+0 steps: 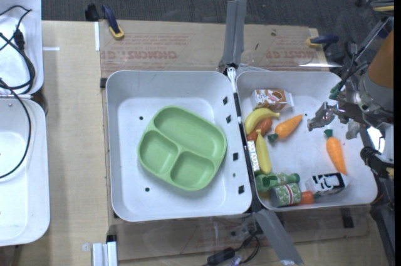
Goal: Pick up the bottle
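Note:
The bottle [276, 181] is small and green with a pale label. It lies on its side near the front wall of the right bin [301, 86], at the bin's front left. My gripper [322, 116] hangs over the middle right of that bin, well behind and to the right of the bottle, between two orange carrots [288, 126] [336, 154]. Its fingers stand apart with nothing between them.
Just in front of the bottle lies a can [288, 195] with a red and green label. In the same bin are two bananas [260, 117], a snack box [271, 99] and a black and white carton [329, 182]. The left bin [119, 133] holds a green divided plate [182, 148].

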Available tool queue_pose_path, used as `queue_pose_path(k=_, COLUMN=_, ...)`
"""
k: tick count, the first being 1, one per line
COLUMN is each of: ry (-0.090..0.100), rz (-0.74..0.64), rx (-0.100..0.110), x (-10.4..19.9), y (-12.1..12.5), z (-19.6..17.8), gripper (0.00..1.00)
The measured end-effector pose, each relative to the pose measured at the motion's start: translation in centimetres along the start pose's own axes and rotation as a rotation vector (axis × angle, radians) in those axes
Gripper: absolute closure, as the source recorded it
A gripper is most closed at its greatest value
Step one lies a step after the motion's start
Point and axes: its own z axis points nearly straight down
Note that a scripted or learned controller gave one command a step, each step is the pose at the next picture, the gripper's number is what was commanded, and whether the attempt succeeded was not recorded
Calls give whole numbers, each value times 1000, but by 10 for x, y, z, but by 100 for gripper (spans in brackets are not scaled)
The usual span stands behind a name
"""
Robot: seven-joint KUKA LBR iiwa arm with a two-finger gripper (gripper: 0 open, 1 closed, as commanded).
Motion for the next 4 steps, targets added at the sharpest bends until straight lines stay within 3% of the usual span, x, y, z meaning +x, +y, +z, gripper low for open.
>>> queue_pose_path(k=1, ry=2, rz=-123, rx=2, x=32, y=-38, z=99, gripper=0)
queue_pose_path(k=2, ry=-7, rz=-237, rx=-9, x=40, y=-58, z=117, gripper=0)
queue_pose_path(k=3, ry=-8, rz=-370, rx=-10, x=37, y=-57, z=117, gripper=0)
queue_pose_path(k=4, ry=-3, rz=-369, rx=-6, x=39, y=-57, z=109, gripper=100)
